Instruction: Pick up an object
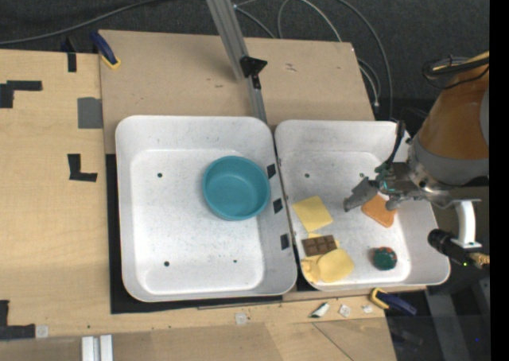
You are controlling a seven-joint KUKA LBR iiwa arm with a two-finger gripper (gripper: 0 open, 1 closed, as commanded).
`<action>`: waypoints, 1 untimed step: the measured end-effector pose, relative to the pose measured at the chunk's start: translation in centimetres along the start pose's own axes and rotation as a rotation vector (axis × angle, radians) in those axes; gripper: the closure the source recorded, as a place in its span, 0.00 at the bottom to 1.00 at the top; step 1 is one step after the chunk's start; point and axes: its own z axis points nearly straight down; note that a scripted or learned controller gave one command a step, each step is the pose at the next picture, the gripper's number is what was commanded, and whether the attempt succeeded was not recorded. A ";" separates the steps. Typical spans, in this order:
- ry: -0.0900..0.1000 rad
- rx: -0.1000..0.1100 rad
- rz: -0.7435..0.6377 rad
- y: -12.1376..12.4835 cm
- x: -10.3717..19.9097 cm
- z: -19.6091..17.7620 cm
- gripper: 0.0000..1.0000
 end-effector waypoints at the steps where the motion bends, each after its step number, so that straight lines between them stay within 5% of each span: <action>1: 0.000 0.000 0.000 0.0 0.0 0.0 0.00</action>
